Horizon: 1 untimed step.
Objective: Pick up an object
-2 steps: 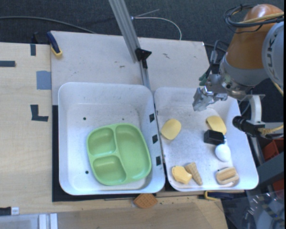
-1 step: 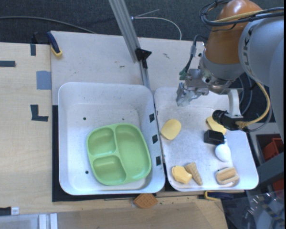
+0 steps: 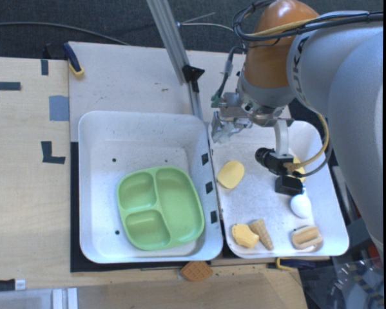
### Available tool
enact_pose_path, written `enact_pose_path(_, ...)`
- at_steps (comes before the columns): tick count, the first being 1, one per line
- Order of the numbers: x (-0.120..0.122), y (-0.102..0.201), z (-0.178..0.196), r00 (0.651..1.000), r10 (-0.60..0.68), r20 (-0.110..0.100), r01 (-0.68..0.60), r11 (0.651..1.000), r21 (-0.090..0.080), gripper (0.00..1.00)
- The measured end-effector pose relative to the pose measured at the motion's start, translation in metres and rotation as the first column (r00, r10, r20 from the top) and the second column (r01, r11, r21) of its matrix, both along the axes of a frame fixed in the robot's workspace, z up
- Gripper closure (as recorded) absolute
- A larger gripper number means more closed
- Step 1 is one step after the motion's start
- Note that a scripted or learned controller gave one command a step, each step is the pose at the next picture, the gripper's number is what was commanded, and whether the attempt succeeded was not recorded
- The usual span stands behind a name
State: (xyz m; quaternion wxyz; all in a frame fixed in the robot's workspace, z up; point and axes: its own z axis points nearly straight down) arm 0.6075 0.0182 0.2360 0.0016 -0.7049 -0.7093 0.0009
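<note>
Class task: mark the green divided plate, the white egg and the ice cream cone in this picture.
green divided plate [image 3: 160, 207]: camera view, on the ridge between its compartments.
white egg [image 3: 301, 206]: camera view, middle of the shell.
ice cream cone [image 3: 261, 233]: camera view, mid-length of the cone.

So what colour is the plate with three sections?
Light green; the plate shows best in the camera view.

The grey arm [image 3: 334, 76] reaches leftward, its gripper [image 3: 228, 129] pointing down.
</note>
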Motion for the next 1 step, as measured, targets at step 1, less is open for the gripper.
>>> enact_pose_path(1, 0.0209, 0.0478, -0.0130, 1.000, 0.000, 0.002, 0.000, 1.000, -0.001, 1.00)
